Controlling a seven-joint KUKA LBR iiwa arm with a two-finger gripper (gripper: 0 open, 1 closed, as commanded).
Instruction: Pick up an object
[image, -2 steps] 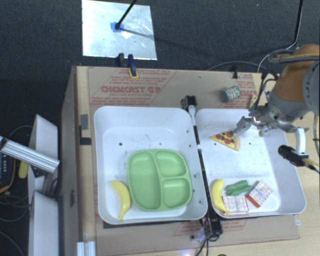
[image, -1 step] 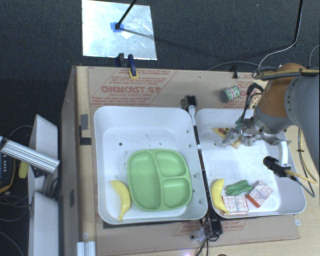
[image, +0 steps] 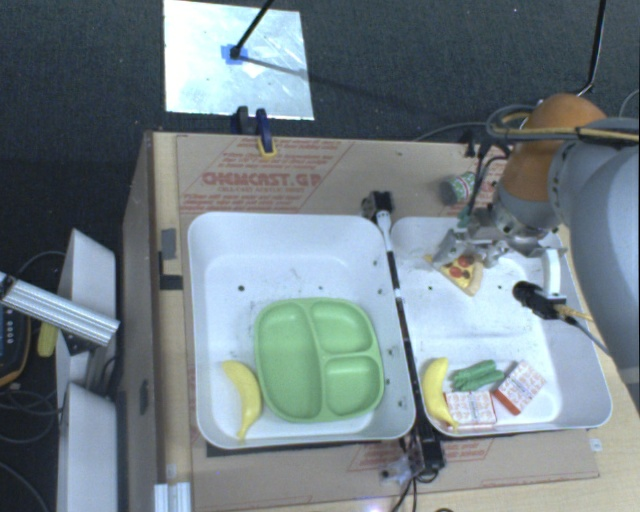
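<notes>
Camera view, upper right of the frame: the grey arm (image: 590, 200) with its orange band (image: 545, 150) reaches down into the far end of the right bin (image: 580, 400). The gripper (image: 468, 250) sits low over the bin floor, directly at a pizza slice toy (image: 462, 270). The slice lies just below and against the fingertips; whether the jaws are apart or clamped on it cannot be told from this angle.

Lower part of the right bin, near its front wall: a banana (image: 435, 388) at the left corner, a green pea pod (image: 476, 375) just beside it, and two small red-and-white packets (image: 470, 407) (image: 520, 387), all close together and well apart from the gripper.

Left bin (image: 230, 240), lower centre of the frame: a green divided plate (image: 318, 358) rests on the floor, with a second banana (image: 243, 396) touching its left edge.

Upper left of the frame: a shiny sheet (image: 238, 60) lies on the dark floor beyond the bench.
</notes>
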